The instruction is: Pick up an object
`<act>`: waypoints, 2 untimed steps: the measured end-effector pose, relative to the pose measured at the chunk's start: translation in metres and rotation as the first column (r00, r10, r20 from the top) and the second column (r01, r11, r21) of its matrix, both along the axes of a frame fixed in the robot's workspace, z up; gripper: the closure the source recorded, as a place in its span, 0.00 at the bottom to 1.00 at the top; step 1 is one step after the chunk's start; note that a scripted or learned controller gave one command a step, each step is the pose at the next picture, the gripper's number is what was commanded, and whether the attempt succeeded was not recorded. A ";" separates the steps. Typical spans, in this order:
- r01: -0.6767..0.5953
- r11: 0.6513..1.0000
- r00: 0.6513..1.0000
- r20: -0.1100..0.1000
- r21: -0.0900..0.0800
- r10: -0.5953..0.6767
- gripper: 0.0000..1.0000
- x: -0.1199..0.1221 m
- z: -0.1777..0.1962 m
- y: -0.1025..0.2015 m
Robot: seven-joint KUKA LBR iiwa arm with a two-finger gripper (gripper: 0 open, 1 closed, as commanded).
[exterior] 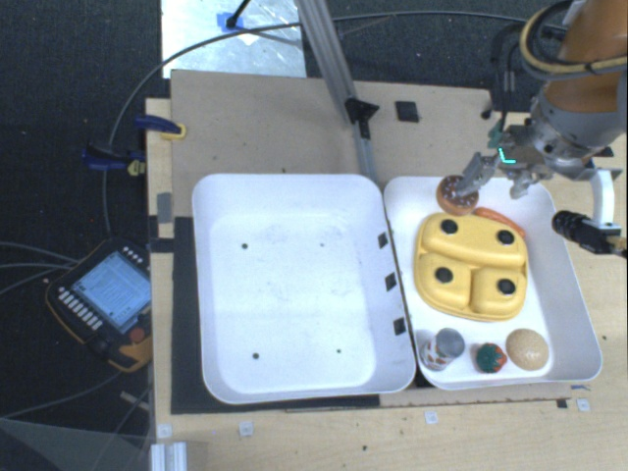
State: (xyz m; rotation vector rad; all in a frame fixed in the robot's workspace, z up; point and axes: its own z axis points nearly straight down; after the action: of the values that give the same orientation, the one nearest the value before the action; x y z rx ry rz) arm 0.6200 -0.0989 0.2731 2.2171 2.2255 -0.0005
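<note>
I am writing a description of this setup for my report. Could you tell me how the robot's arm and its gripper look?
The arm is grey metal with a wide orange band above the wrist. Black and yellowish cables loop beside it. The wrist section is grey with a small green light. The gripper is slim and grey, made of two thin fingers.
</note>
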 end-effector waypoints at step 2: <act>0.002 1.000 1.000 -0.002 -0.001 -0.002 0.00 0.010 -0.049 -0.003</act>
State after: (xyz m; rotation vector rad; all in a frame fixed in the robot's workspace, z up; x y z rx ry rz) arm 0.6300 -0.1018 0.2236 2.2195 2.2240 -0.0029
